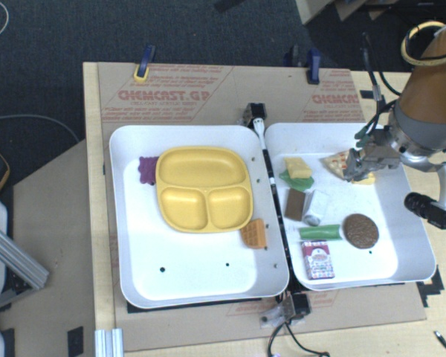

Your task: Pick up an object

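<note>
White plastic makes up both bins on the table (208, 88), and the loose things are scattered in the right bin (401, 270) so the arm (427, 88), coming in from the right, can reach any of them without crossing over. The left bin (134, 274) carries a yellow divided tray (204, 188), a purple scrap (147, 169) tucked against the tray's left edge and an orange waffle-like piece (255, 233) at its lower right corner.

From the one camera above, the pincer (360, 166) sits low over the upper middle of the right bin, directly on top of a pale, pizza-like wedge (336, 163) with a yellow bit beside it. That wedge looks like the thing being tried for. It lies flat on the bin floor, its long axis running roughly left to right, its narrow tip pointing left toward the divider between the bins, its broad end hidden under the pincer. Whether the pincer is spread or pinched I cannot tell, since the wrist covers it, and nothing proves a hold.

Well apart, lower in the same bin, lie a brown round cookie (361, 230), a green bar (319, 233), a red packet (317, 259), a brown block (295, 204) and a green and yellow sandwich-like piece (297, 172), none of them touched
</note>
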`<control>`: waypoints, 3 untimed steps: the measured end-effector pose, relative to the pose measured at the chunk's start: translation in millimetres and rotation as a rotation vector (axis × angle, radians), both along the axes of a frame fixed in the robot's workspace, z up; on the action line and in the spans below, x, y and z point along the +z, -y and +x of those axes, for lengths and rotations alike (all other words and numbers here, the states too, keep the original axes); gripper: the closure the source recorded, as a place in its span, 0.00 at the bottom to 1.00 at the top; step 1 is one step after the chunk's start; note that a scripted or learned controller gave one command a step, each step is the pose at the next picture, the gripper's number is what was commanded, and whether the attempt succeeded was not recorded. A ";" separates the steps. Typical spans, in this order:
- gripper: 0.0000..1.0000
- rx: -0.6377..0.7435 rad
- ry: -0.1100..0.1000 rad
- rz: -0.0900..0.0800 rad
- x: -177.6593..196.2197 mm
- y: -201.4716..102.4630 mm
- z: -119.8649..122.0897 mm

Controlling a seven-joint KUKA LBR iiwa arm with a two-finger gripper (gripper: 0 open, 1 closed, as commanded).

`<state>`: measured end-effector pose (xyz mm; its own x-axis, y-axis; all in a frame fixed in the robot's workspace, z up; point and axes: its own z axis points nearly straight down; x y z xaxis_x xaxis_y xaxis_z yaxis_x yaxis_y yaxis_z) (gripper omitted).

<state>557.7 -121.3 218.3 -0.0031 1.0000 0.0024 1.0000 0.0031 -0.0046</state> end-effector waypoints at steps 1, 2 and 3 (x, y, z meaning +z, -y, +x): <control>1.00 0.002 0.001 0.000 4.8 -54.1 -18.9; 1.00 -0.001 0.001 0.000 13.2 -85.8 -51.7; 1.00 -0.001 0.001 0.000 9.0 -102.6 -48.0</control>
